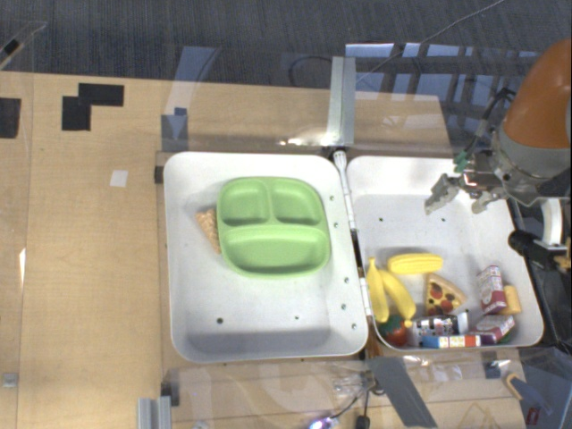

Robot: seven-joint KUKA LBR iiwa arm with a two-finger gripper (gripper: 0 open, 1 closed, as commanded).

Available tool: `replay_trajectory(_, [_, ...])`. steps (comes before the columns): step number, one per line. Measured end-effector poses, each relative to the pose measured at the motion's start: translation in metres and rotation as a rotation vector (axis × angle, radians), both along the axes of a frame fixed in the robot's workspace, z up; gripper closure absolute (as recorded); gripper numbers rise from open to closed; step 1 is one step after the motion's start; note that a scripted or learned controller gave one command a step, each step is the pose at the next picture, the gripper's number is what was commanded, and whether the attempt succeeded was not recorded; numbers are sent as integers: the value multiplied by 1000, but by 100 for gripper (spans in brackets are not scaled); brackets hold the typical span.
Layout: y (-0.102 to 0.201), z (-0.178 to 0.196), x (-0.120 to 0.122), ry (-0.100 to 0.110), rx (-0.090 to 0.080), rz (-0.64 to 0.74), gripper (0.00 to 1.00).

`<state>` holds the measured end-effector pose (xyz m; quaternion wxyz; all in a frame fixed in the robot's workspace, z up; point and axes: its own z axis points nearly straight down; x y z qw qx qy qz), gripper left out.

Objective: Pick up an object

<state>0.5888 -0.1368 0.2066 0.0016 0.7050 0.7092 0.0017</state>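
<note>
My gripper (462, 197) hangs over the back right part of the right bin (393, 199), its two grey fingers spread apart with nothing between them. Below it, toward the bin's front, lie a yellow corn cob (416, 263), a bunch of bananas (387, 291), a pizza slice (441, 291), a red-and-white can (489, 286) and several small items along the front wall. In the left bin (188, 266) sits a green divided plate (272, 225), with a tan cracker-like piece (208, 229) poking out at its left side.
A metal post (342, 96) rises behind the seam between the two bins. The grey arm with its orange band (541, 114) comes in over the right bin's back right corner. Wooden bench top stretches to the left.
</note>
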Motion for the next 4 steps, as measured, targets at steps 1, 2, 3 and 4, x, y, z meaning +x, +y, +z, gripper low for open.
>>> replay_trajectory(1, [-4,-89,-31,2,2,-296,0])
replay_trajectory(2, [23,-115,-83,-14,1,-270,0])
replay_trajectory(3, [26,-103,-79,-20,5,-269,100])
replay_trajectory(4, [78,-21,-19,1,2,-323,100])
